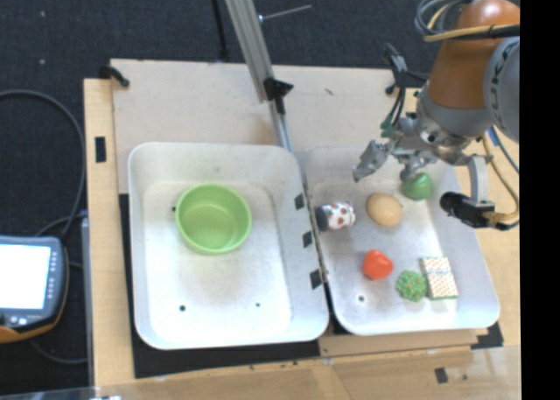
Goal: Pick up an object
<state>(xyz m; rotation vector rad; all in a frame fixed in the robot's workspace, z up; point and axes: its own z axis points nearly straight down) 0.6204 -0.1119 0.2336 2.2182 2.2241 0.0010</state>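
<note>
A: Two white bins are sitting side by side; the right bin is holding a green ball at its far edge.

B: Your gripper is hovering beside it, fingers spread wide, gripping nothing. Centre over the ball before closing.

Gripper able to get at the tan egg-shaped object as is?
Probably yes. The gripper hangs just above the tan egg-shaped object in the right bin; it lies apart from its neighbours, nothing on top.
</note>
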